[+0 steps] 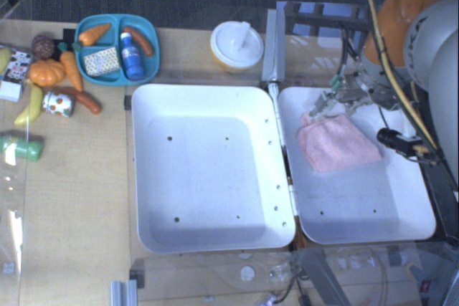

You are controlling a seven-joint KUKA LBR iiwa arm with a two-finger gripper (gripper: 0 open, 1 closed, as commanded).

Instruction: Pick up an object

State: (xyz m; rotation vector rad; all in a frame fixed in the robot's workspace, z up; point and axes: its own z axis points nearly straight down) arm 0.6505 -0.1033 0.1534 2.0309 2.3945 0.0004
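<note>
Just below and toward the left bin from the jaws, we saw the pink cloth (336,142) lying crumpled on the floor of the right bin (373,215), its upper corner reaching up close beneath the gripper (337,100). The gripper hung over the far part of that bin on the grey arm (430,39), and its thin fingers appeared spread apart with nothing between them; we could not tell whether a fingertip touched the cloth. Well off to the jaws' left sat the left bin (204,226). Beyond it, farther from the jaws, we noted a white lidded cup (237,44), a teal divided plate (118,48) with toy food, and loose toy vegetables (54,75) on the bench.
</note>
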